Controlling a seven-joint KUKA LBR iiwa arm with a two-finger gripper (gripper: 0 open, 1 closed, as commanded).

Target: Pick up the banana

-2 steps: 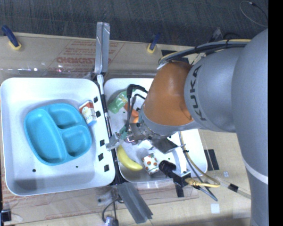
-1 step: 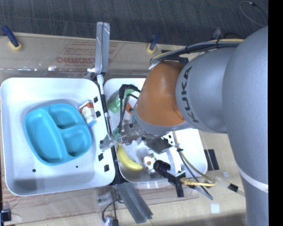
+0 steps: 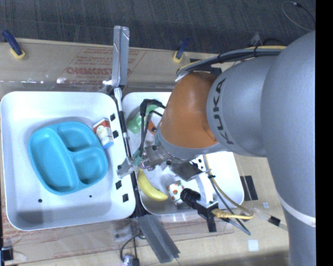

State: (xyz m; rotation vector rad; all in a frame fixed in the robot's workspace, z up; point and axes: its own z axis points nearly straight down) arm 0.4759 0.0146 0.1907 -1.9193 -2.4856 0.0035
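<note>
A yellow banana (image 3: 149,188) lies near the front left corner of the right bin (image 3: 231,170). The grey arm with its orange band reaches in from the right and hangs over that bin. My gripper (image 3: 145,160) sits at the arm's lower left end, just above the banana's upper end. The arm's body hides most of the bin's middle and far part.
The left bin (image 3: 16,148) holds a blue divided tray (image 3: 68,155) and a small white and red tube (image 3: 104,133) beside it. A green item (image 3: 134,124) and a small red and white object (image 3: 174,192) lie in the right bin. A metal divider (image 3: 120,54) runs between the bins.
</note>
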